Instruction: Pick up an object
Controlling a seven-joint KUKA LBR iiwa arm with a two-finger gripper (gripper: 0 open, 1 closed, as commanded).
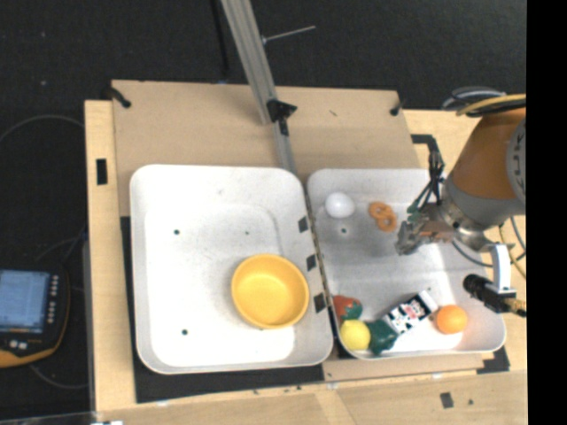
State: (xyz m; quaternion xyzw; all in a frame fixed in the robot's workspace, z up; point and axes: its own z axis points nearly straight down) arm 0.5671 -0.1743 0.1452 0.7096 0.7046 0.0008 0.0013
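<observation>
My gripper [410, 237] hangs low over the middle of the right bin [354, 255], under the orange-banded wrist [483, 162]. Just to its upper left lies a small orange pretzel-shaped piece [383, 215], a short gap away. A white ball [338, 204] rests near the bin's upper left. Along the front wall sit a red piece [346, 307], a yellow ball [355, 334], a dark green piece [383, 336], a black and white box [411, 311] and an orange ball [450, 319].
A yellow bowl [269, 289] stands in the left bin [190, 237] near the divider. A grey metal bar [252, 56] slants down from the top toward the bins. A handheld screen [28, 312] lies off the bench at the left.
</observation>
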